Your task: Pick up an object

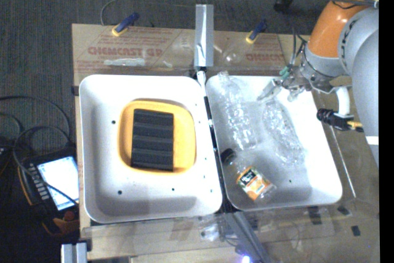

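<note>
The right bin [326, 188] holds a crushed clear plastic bottle [237, 115] with a black cap [227, 156], lying lengthwise along the bin's left side. A second crumpled clear bottle [282, 130] lies in the middle. A small orange packet [253, 182] with a dark label rests near the front. My gripper [278, 87] hangs over the bin's far right corner, just above the upper end of the second bottle. Nothing is seen held in it. The grey arm with its orange band [329, 21] comes in from the upper right.
The left bin [98, 194] holds a yellow dish [128, 132] with a black ridged block [152, 138] in it. An upright metal post [204, 40] stands behind the seam between the bins. Two blue-and-yellow clamps [125, 23] grip the board behind. A tablet [55, 178] lies at the left.
</note>
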{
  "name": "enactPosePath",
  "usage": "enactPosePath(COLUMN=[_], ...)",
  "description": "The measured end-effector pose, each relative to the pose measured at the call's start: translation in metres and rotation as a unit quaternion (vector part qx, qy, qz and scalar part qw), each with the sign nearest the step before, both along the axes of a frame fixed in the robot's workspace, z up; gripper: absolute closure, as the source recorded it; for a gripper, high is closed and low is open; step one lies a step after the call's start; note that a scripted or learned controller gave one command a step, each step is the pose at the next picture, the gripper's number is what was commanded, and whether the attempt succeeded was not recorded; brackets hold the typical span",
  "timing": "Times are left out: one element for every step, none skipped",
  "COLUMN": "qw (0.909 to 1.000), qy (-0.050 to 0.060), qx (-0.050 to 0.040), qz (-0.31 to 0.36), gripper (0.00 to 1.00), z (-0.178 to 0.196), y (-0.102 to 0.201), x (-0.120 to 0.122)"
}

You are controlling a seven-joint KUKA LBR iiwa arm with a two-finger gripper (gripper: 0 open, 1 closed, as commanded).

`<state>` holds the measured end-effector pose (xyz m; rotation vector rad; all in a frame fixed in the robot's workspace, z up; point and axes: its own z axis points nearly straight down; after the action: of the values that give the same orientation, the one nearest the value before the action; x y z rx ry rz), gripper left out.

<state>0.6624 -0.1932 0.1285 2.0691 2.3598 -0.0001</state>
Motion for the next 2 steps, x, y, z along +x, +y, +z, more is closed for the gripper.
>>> enactPosePath(qw=[0.9987, 0.9987], qy=[-0.003, -0.005], qx=[-0.0013, -0.0024], qz=[0.051, 0.051], gripper=[0.0, 1.0], z=[-0.039, -0.027], y=[-0.006, -0.005], x=[-0.024, -0.022])
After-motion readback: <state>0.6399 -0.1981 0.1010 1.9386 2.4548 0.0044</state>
